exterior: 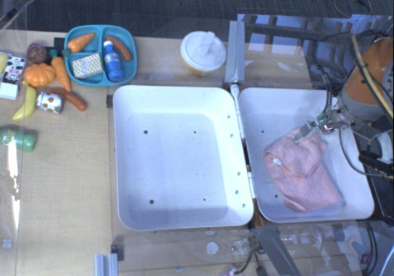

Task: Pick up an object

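Note:
A crumpled pink cloth [301,171] lies in the right white bin [271,101], toward its near right part. My gripper [306,133] reaches in from the right and sits low at the cloth's far upper edge, touching or just above the fabric. The grey arm with its orange band [369,74] stands over the bin's right rim. Nothing is visibly lifted off the bin floor.
The left white bin [172,158] lies beside the right one, with a metal divider [234,53] behind the seam. A white lidded cup [204,52], a blue plate [98,54] of toy food and loose toy vegetables [46,77] sit outside at the far left.

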`<state>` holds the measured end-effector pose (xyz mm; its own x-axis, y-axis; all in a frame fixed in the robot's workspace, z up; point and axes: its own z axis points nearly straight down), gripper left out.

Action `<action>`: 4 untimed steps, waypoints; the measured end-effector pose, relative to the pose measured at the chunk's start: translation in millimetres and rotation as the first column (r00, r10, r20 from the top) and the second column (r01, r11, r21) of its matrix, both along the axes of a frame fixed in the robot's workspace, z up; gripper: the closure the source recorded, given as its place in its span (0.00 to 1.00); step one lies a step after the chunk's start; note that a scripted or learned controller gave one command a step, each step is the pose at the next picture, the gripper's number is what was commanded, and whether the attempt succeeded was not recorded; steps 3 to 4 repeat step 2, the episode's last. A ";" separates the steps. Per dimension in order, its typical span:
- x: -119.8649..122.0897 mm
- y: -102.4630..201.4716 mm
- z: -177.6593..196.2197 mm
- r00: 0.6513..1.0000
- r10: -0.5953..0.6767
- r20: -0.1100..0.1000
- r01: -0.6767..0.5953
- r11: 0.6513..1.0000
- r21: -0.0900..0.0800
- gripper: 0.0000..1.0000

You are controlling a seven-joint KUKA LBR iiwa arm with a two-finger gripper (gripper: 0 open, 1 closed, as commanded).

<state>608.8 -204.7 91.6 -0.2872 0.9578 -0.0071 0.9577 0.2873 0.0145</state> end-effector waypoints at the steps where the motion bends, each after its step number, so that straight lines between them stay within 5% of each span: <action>1: -8.9 23.8 0.0 0.997 0.077 0.001 -0.077 0.997 -0.003 0.00; 2: -42.7 42.9 -0.2 0.998 0.065 0.001 -0.065 0.998 -0.002 0.00; 4: -42.7 42.9 -0.2 0.998 0.065 0.001 -0.065 0.998 -0.002 0.00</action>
